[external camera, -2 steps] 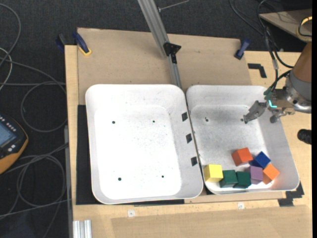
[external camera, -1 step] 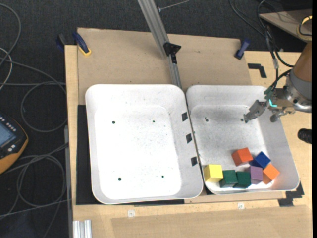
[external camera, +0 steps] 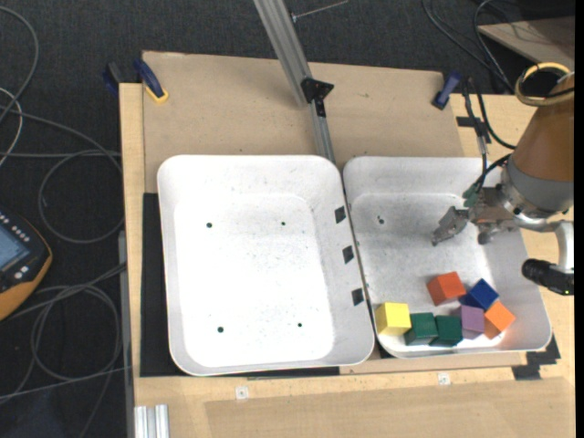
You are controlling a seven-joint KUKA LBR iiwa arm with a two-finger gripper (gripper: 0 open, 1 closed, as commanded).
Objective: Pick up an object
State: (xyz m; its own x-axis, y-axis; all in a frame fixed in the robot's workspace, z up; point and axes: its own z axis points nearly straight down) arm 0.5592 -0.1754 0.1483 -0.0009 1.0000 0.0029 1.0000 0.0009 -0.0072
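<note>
Two bins side by side on table (external camera: 274,89). Blocks (external camera: 447,313) clustered in right bin (external camera: 401,199), near corner. My jaws hang above right bin, behind blocks. Left bin (external camera: 246,263) beside it.

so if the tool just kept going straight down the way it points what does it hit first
Most likely the bare floor of the right bin. The tool hangs over its upper half, and the blocks, the red block nearest, lie closer to the bin's near edge. Depth is hard to judge from this slanted view.

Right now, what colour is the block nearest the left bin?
Yellow, clearest in the camera view.
</note>
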